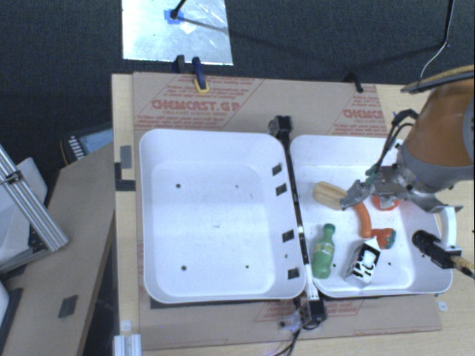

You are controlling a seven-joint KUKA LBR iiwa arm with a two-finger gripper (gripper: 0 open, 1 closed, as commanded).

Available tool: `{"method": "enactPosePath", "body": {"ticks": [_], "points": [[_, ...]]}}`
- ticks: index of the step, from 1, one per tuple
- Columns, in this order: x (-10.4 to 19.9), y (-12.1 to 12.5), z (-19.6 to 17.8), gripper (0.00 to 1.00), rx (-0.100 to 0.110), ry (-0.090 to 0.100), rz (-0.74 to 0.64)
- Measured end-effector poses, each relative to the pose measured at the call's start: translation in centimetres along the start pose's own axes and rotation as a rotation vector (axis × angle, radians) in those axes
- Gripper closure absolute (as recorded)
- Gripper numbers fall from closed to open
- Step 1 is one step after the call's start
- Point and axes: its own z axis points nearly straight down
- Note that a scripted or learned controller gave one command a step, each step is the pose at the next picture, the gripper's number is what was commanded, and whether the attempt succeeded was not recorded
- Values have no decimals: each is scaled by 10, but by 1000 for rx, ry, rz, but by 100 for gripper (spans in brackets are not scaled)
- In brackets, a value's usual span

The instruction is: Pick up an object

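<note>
Lowest in frame, in the right bin (pixel 415 284): a black-white box (pixel 363 263) and green bottle (pixel 323 251), bottle upright-ish near the divider. Hand (pixel 360 193) hangs just above an orange carrot (pixel 363 219), which runs top-to-bottom directly below it; tan roll (pixel 329 193) just left. Can't tell if hand is clenched or released. Carrot seems closest pick; open floor lies lower right.

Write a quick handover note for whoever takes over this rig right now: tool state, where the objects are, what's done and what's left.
Tool: low over the right bin, near the tan piece; open or shut unclear, nothing visibly held.
Objects, all in the right bin: tan piece at the left, orange sausage-shaped toy in the middle, green bottle and black-and-white box toward the front edge.
Done: arm in position over the bin.
Left: grasp and lift an object.
</note>
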Motion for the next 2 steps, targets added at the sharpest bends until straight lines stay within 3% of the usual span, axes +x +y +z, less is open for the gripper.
{"method": "enactPosePath", "body": {"ticks": [1, 2], "points": [[10, 10, 115, 0, 12, 3, 0], [9, 11, 99, 100, 8, 2, 1]]}}
